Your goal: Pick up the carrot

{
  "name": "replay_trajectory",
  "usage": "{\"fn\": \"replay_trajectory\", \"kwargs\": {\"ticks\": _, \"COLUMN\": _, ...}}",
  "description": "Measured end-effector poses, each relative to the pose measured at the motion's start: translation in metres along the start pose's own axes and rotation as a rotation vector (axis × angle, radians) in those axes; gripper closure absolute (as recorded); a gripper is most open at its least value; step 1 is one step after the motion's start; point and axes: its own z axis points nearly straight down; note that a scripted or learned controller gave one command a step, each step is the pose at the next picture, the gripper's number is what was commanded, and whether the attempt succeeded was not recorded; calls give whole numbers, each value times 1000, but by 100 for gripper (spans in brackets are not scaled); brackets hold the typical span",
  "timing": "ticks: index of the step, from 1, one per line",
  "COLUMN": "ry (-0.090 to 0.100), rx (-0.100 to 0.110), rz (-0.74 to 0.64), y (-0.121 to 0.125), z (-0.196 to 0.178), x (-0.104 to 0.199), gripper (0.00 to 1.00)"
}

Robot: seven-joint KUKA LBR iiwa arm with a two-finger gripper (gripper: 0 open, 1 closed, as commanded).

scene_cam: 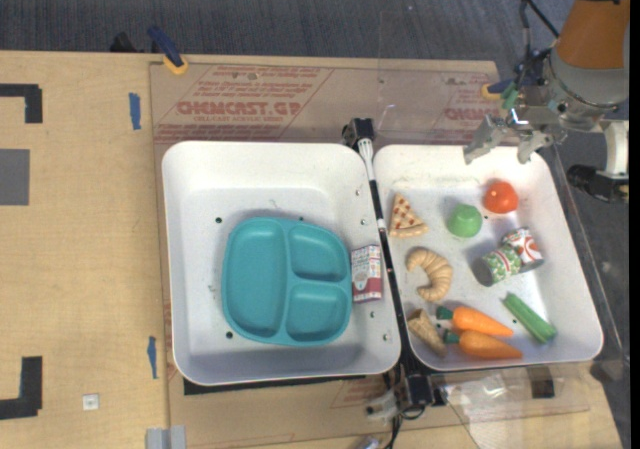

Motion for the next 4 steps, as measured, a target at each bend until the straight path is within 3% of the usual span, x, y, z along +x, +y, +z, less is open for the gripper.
{"fn": "replay_trajectory", "kwargs": {"ticks": 1, "ry": -1, "rx": 4, "rz": -90, "y": -98, "z": 38, "x": -20, "gripper": 0}}
{"fn": "replay_trajectory", "kwargs": {"ticks": 2, "ry": 3, "rx": 9, "rz": 26, "y": -171, "z": 123, "x": 24, "gripper": 0}}
{"fn": "replay_trajectory", "kwargs": {"ticks": 3, "ry": -3, "rx": -6, "rz": 146, "y": -167, "z": 142, "x": 47, "gripper": 0}}
{"fn": "replay_trajectory", "kwargs": {"ticks": 4, "ry": -5, "rx": -15, "rz": 147, "y": -163, "z": 133, "x": 47, "gripper": 100}}
